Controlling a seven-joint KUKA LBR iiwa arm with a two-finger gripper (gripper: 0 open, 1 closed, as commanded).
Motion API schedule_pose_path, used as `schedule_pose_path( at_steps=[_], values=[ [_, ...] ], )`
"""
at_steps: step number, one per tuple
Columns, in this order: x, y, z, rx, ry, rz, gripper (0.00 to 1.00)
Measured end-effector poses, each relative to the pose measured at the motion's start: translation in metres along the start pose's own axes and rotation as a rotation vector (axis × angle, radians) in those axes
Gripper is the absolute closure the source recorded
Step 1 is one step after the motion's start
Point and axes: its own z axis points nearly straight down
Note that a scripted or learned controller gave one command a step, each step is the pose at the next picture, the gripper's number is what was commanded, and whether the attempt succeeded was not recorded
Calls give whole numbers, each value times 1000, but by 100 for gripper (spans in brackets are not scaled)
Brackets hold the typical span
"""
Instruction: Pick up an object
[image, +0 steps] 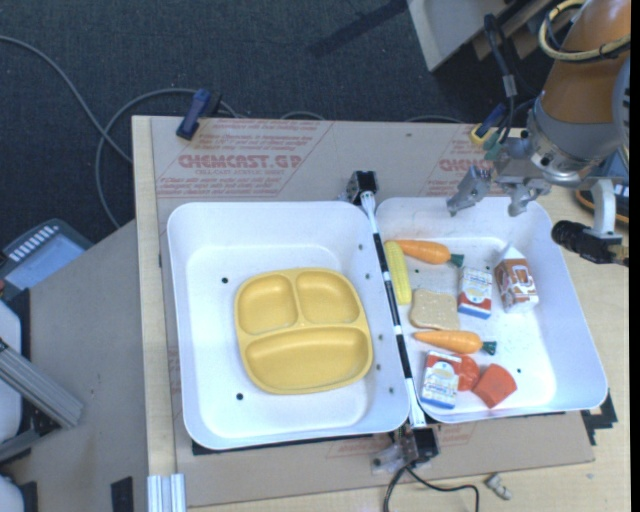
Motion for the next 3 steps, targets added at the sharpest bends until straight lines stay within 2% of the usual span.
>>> schedule_pose_path(
  at_steps=[1, 2, 3],
  values=[
    [7, 21, 84, 2, 0, -1, 0],
    [15, 4, 153, -4, -7, 3, 0],
    [17, 3, 144, 1, -3, 1, 100]
  ],
)
